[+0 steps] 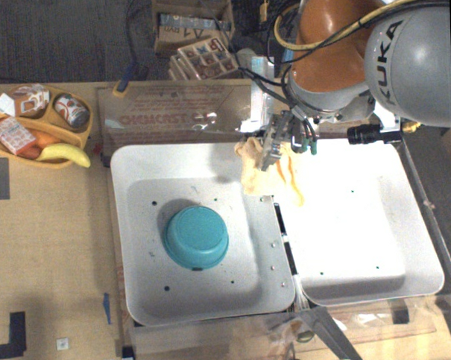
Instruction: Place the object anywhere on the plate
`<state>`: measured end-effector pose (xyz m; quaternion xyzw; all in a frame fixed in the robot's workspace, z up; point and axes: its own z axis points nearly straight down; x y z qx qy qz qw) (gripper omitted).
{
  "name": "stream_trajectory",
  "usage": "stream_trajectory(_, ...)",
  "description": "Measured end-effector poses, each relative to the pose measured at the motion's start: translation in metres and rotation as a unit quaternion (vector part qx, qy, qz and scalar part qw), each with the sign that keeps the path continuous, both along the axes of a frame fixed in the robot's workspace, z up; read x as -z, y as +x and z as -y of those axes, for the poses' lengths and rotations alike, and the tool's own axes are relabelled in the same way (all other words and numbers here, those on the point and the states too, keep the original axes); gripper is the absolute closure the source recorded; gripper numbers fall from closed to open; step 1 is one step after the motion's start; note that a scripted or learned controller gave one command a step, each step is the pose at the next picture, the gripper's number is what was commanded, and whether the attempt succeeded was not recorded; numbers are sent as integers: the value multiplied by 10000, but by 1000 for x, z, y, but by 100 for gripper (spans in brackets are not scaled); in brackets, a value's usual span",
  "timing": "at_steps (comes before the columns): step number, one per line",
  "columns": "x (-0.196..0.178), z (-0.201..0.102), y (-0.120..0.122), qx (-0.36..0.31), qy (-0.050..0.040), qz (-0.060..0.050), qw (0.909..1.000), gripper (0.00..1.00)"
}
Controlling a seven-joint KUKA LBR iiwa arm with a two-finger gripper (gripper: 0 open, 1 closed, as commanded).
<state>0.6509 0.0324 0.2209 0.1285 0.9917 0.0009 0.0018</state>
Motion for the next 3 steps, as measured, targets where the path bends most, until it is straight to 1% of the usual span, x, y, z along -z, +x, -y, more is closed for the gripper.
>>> stream_trajectory(1, -12, -52, -5, -1272, 0, 24, 9919, 100)
stream_trajectory(2, -15, -96, -12, -1289, 2, 23, 9917, 100)
stream_trajectory(3, -8, -147, -12, -1288, 5, 22, 9917, 100)
